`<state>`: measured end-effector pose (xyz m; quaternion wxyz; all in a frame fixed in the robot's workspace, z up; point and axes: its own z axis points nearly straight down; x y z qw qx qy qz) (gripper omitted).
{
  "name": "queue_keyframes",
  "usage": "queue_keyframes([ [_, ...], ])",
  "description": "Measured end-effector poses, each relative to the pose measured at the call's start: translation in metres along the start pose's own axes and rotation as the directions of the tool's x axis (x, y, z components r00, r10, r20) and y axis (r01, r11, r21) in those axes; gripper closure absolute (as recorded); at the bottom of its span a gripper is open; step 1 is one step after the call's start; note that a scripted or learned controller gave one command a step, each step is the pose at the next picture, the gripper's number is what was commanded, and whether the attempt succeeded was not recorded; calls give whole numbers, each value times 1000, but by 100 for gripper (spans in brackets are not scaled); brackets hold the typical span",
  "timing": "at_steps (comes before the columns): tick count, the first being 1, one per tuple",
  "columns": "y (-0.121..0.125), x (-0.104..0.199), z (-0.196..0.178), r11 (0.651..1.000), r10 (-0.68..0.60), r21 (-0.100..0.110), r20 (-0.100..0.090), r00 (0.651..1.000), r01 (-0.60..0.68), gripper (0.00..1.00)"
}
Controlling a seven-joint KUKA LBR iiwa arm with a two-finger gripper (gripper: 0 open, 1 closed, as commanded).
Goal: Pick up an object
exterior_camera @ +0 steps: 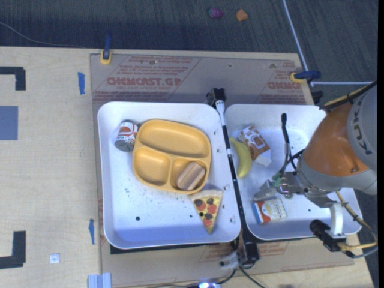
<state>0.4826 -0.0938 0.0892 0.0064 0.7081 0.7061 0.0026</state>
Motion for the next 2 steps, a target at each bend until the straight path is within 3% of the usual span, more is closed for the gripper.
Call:
queue_keyframes([
  [2,0,0,0,1000,-1,0,0,1000,1,0],
])
